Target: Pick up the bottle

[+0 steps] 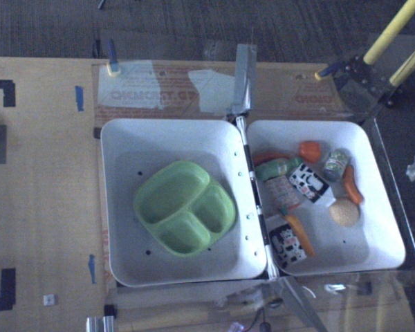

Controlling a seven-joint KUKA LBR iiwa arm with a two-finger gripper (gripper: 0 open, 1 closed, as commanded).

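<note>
The pick has not begun, judging by how things lie: everything rests loose in the bins and nothing is lifted. Whether the gripper is open or closed, or holding anything, cannot be told from this view.

The wooden bench (41, 206) carries two shallow white bins side by side. The left bin (124, 144) holds a green divided plate (185, 207), tilted a little on the bin floor. The right bin (380, 241) holds the small clutter. The likeliest bottle (277, 167) is the green one, lying on its side in the far left part of that bin, close to the wall between the bins; its shape is soft in the picture, so this is a judgement. Just right of it sits a black-and-white carton (310, 183), and a second such carton (288, 244) lies near the front. A tan round bun (344, 213) sits toward the right, a small greyish can (335, 163) stands at the far side, and an orange carrot (352, 184) lies beside it.

The next move calls for a descent over the bottle with the jaws spread across its narrow width, clear of the bin wall and the carton crowding it.

Blue tape marks (79, 97) dot the bench. Beyond it is dark carpet (194, 12), with yellow poles (398, 21) at the far right.
</note>
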